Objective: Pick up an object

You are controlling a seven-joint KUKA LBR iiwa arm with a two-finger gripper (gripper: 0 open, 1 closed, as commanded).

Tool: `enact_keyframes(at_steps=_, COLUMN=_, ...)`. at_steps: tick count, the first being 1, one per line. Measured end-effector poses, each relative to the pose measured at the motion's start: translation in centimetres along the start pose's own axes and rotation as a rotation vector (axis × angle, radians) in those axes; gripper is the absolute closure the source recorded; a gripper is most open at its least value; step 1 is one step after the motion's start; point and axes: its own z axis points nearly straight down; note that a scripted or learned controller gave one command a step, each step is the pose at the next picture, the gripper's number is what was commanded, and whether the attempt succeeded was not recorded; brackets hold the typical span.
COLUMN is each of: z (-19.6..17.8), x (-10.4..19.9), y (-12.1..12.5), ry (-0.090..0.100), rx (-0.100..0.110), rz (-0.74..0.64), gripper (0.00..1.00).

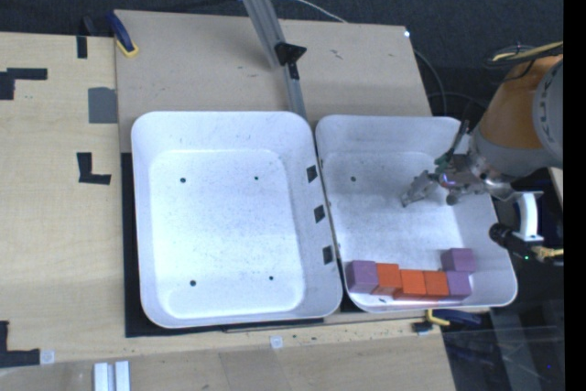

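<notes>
My gripper (419, 193) hangs over the right bin (385, 151), in its right middle part, with the grey and orange arm (517, 128) reaching in from the right. Along the bin's front wall lies a row of blocks: a purple block (363, 275) at the left, then orange blocks (414, 282), then a purple block (459, 285) at the right end. Another purple block (458, 259) sits just behind that end. The gripper is well behind the row and apart from every block.
The left bin (220, 215) stands beside the right one, with their rims touching. A slanted metal pole (261, 5) rises behind the bins. A yellow and blue clamp (124, 34) sits at the board's far left corner, and cables run at the right.
</notes>
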Motion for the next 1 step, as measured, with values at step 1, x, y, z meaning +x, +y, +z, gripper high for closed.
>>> enact_keyframes(at_steps=1, z=-5.22, x=7.10, y=5.99, ry=0.003, rx=-0.013, rz=-0.014, gripper=0.00)
